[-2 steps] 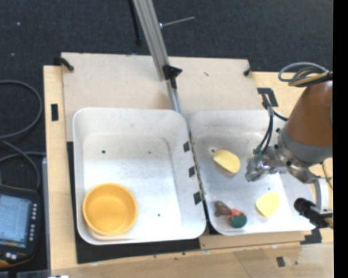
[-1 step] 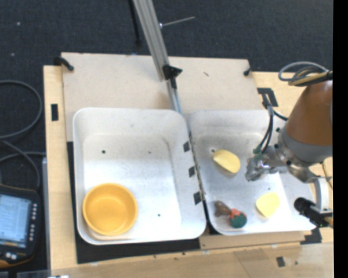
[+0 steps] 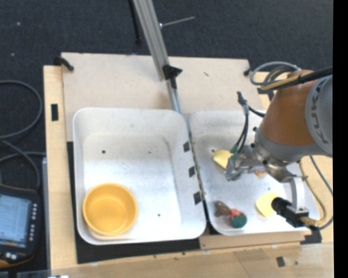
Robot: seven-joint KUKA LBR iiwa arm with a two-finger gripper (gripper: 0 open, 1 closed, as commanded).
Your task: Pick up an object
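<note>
The tool [image 3: 234, 171] hangs over the right bin [image 3: 204, 126] beside a pale yellow object [image 3: 221, 158]; its opening cannot be determined.

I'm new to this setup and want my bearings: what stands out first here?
The orange-banded arm reaches from the right, its claw low over the right bin beside a pale yellow piece. A yellow bowl sits in the left bin's near corner.
</note>
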